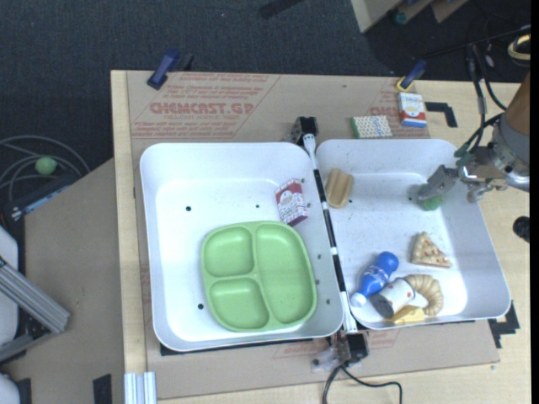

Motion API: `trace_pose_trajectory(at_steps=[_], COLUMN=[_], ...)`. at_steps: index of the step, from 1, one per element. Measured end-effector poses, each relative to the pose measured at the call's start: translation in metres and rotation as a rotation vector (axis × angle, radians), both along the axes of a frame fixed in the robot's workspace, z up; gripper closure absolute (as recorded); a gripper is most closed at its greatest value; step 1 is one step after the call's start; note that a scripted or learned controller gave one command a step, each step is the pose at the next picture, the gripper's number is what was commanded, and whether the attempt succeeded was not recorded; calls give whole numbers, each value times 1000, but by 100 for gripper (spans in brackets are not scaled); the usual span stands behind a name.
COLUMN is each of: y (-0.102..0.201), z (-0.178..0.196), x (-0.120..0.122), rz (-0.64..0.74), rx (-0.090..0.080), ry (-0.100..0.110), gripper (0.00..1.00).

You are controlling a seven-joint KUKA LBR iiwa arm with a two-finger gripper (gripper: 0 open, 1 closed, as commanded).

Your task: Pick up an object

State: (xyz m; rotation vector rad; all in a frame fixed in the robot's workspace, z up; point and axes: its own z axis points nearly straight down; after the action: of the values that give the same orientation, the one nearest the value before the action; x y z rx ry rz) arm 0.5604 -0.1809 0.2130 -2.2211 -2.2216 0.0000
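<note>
The arm (515, 133) is seen reaching in from the right, over the far right part of the right bin (484, 251); the gripper (438, 188) is poised there, and a small green object (430, 199) is seen right at its tip, low over the bin floor; whether that object is actually clamped cannot be told, and how far the tool is open cannot be told either.

In the right bin, a tan bread-like piece (338, 188) is lying at the far left corner, just beside the dividing wall; a pizza slice (429, 251) is placed toward the right side; at the near end a blue and white bottle (375, 274), a croissant (429, 291) and a white item with a yellow bit (397, 301) are crowded together, touching.

In the left bin (168, 225), a green divided plate (257, 276) is set at the near side; a small red and white packet (290, 202) is lying just beyond it, near the divider.

Beyond the bins, two small cards (392, 118) are laid on the bench board (219, 108).
</note>
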Motion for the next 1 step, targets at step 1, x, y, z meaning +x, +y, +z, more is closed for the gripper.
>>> trace_pose_trajectory(at_steps=[1], y=[-31], z=[-53], x=[66], rz=[0], rx=[-1], ry=[0], gripper=[0])
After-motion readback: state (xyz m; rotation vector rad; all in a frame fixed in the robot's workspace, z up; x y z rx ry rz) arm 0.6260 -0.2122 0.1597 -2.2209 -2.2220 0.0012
